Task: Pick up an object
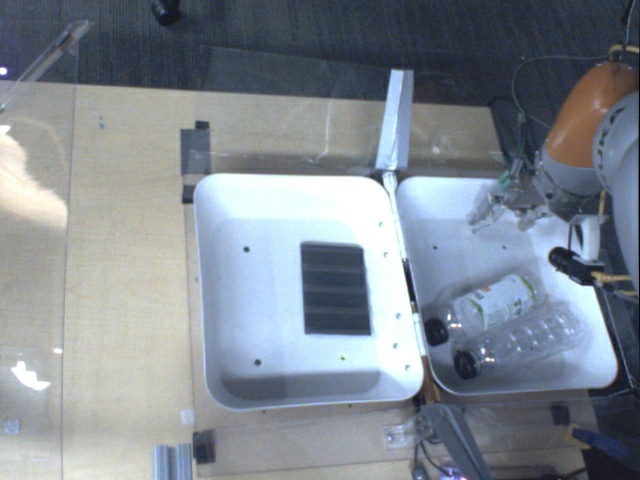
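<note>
Pale wood makes up the worktop (pixel 120 298), with dark carpet beyond its far edge and a clear sheet of plastic standing along the left side. Two shallow white bins sit on it side by side. The left bin (pixel 230 268) carries only a dark ribbed rectangular pad (pixel 335 288) lying flat near its middle. The right bin (pixel 440 228) holds the likely targets: a clear plastic bottle with a green-and-white label (pixel 490 303) lying on its side, and just beside it, toward the near wall, a second clear bottle (pixel 525 340) with no label, also on its side. Both have dark caps pointing toward the divider between the bins, and the two bodies look to be touching or nearly so.

The arm (pixel 590 128) reaches in from the right, its orange band over the far right corner of the right bin. The gripper (pixel 512 203) hangs over the far part of that bin, well apart from both bottles. Whether the jaws are spread or closed I cannot tell; the metal parts there are small and blurred, and nothing shows between them.

As I judge it, the pick is not yet done: both bottles rest on the bin floor, and the approach, descent, closing and lift all remain.
</note>
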{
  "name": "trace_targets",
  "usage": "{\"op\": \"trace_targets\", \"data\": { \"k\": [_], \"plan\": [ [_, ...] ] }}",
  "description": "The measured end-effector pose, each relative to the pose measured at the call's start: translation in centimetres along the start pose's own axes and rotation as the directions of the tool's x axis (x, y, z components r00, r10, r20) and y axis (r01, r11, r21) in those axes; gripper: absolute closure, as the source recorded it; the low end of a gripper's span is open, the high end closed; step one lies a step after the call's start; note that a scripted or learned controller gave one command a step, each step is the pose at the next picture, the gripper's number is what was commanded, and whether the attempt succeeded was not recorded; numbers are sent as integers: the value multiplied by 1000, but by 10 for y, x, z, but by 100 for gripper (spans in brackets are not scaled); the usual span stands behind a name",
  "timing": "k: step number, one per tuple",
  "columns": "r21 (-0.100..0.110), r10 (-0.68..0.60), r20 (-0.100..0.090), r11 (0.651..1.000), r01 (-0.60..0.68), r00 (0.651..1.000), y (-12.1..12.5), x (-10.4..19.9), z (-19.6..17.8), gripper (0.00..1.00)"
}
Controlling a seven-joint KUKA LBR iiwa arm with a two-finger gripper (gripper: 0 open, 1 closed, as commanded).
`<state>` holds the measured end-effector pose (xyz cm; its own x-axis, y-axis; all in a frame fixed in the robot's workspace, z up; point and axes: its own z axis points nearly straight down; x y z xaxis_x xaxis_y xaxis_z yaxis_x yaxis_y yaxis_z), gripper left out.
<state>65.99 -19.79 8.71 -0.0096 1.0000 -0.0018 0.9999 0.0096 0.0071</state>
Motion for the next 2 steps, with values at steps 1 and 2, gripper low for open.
{"op": "trace_targets", "data": {
  "k": [1, 2],
  "plan": [
    [1, -105, -1, 994, 105, 994, -55, -7, -57, 0],
    [-5, -206, 2, 979, 206, 979, -129, -7, -3, 0]
  ]
}}
